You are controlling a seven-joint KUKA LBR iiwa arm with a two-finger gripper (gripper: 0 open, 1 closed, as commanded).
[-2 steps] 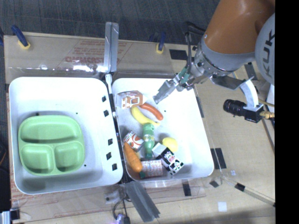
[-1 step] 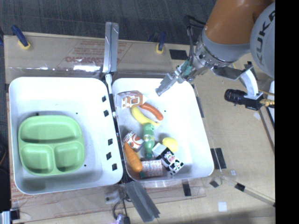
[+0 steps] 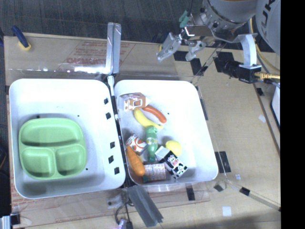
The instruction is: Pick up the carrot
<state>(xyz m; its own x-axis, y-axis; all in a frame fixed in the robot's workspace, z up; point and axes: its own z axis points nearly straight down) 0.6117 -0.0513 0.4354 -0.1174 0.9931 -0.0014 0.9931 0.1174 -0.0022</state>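
Note:
The carrot (image 3: 135, 162) is orange and lies along the left wall of the right bin (image 3: 202, 128), near its front corner. It touches a small can (image 3: 136, 143) and a lying jar (image 3: 155, 171). My gripper (image 3: 180, 49) hangs high over the bench behind the right bin's far edge, well away from the carrot. Its fingers (image 3: 167, 46) are spread open with nothing between them.
Around the carrot the right bin also holds a green bottle (image 3: 151, 143), a lemon (image 3: 172, 147), a banana (image 3: 144, 119), a sausage (image 3: 155, 112), a cow-patterned carton (image 3: 174, 166) and a small box (image 3: 132, 101). A green divided tray (image 3: 52, 147) lies in the left bin (image 3: 19, 92).

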